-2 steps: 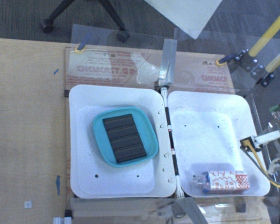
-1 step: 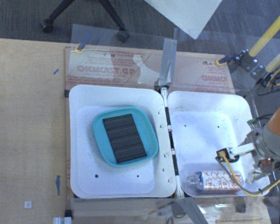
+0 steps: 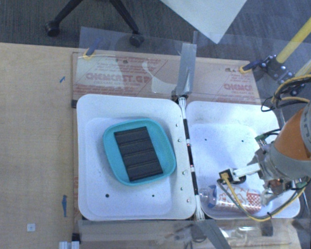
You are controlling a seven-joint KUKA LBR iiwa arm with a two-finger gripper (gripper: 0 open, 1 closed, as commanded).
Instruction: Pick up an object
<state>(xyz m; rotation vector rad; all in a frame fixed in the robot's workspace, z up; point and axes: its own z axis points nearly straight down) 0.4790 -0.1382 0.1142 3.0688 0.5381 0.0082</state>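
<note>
From my remote seat I see two shallow white bins side by side in the middle of the frame, on a light wooden bench (image 3: 24, 140). The left bin (image 3: 89, 196) holds a teal plate (image 3: 112, 161), square with rounded corners, and on it lies a dark ribbed block (image 3: 138, 153), slightly turned so its long side runs from upper left to lower right. In the right bin (image 3: 223, 125), near its lower edge, lies a clear plastic bottle (image 3: 229, 198) on its side with a red and white patterned label; I can't make out any words on that label. My arm (image 3: 295, 144) comes in from the right edge of the frame, orange band showing above the grey wrist, and the gripper (image 3: 269, 182) hangs low over the lower right part of the right bin, just above the bottle's right end, with yellow and white cables looping around it. A small black and yellow part (image 3: 225, 177) sticks out leftward on a white bar. I cannot tell from here whether the gripper is touching the bottle. Behind the bins, along their upper edge, flat cardboard (image 3: 121, 78) under clear film carries faded red lettering, too washed out for me to read with confidence. A chair base (image 3: 94, 9) with castors sits at the upper left.
</note>
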